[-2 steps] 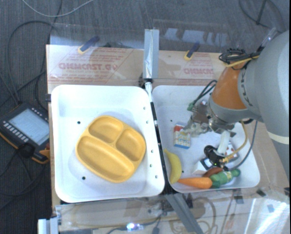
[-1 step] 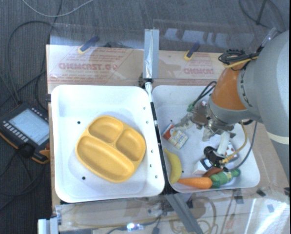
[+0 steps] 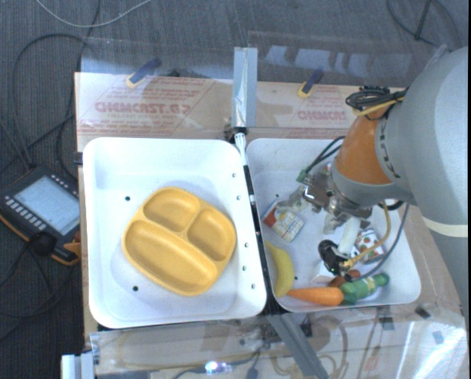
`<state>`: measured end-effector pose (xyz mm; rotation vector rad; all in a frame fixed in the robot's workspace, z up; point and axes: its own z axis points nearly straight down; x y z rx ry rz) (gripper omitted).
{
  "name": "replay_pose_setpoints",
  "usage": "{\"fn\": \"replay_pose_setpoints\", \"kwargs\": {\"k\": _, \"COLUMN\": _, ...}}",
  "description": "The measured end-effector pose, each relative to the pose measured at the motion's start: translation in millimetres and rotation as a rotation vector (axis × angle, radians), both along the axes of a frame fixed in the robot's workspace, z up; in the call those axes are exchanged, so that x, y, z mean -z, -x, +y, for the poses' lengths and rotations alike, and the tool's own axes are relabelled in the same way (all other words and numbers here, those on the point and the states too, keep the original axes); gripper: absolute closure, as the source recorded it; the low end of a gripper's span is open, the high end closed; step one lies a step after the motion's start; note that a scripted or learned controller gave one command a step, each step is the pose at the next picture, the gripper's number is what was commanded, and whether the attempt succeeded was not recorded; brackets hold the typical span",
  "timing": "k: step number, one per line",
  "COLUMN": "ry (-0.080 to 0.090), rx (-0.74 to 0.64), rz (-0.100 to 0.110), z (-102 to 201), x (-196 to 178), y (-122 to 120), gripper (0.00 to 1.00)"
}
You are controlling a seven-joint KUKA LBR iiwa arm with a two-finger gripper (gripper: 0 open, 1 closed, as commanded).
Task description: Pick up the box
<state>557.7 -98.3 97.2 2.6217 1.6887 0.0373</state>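
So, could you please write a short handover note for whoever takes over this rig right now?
Gripper: low in the right bin, among the items; finger state cannot be told.
Box: lies in the right bin near its left wall, just left of the gripper, not lifted.
Also there: banana, carrot. Yellow divided plate sits in the left bin.
Done: nothing confirmed.
Left: grasp and lift the box.
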Motion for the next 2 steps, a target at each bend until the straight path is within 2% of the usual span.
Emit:
{"fn": "replay_pose_setpoints", "kwargs": {"k": 1, "ry": 0.005, "rx": -0.128, "rz": -0.001, "z": -2.7, "x": -0.5, "y": 8.1, "gripper": 0.00}}
{"fn": "replay_pose_setpoints", "kwargs": {"k": 2, "ry": 0.008, "rx": -0.150, "rz": -0.001, "z": 0.4, "x": -0.1, "y": 15.0, "gripper": 0.00}}
